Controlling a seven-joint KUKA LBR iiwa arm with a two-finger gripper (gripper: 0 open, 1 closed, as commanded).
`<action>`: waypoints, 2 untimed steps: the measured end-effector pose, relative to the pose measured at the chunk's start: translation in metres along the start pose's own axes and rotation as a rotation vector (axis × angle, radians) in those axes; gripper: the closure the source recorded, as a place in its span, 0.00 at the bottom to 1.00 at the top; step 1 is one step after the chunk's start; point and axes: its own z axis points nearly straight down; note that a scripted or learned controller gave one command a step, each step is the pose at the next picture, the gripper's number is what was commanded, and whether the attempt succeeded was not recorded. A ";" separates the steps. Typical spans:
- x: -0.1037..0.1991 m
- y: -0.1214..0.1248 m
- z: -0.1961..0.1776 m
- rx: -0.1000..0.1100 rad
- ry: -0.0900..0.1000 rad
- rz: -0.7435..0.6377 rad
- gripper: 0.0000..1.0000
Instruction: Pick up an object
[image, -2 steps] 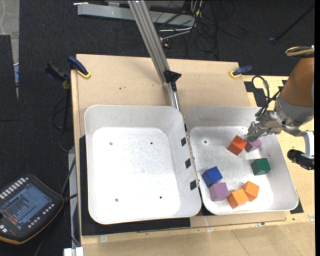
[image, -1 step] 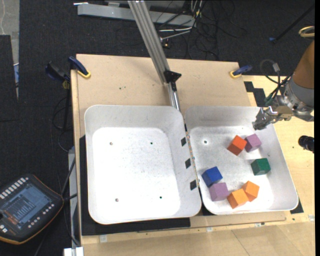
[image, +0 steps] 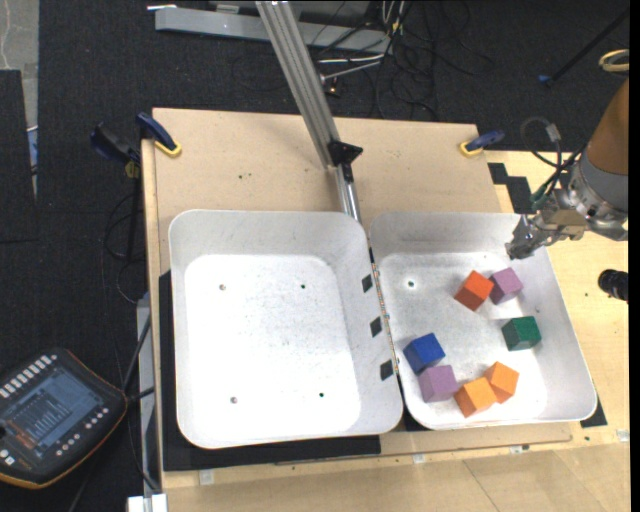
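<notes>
Camera view: the gripper hangs over the right bin's far right rim, and I cannot tell its state. Seven small hard-edged cubes sit in that bin: orange touching purple near the gripper, green alone, blue, purple and two orange crowding the near wall. The left bin lies smooth, speckled white on the pale wooden worktop.

1. A pendant lies at the lower left, off the bench.
2. Two clamps grip the bench's far corners.
3. A metal pole slants down to the bins' junction.
4. Cables trail across the dark floor.
</notes>
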 end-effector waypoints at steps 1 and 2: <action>0.056 -0.021 -0.004 0.003 0.003 -0.005 1.00; 0.106 -0.035 -0.015 0.003 0.003 -0.005 1.00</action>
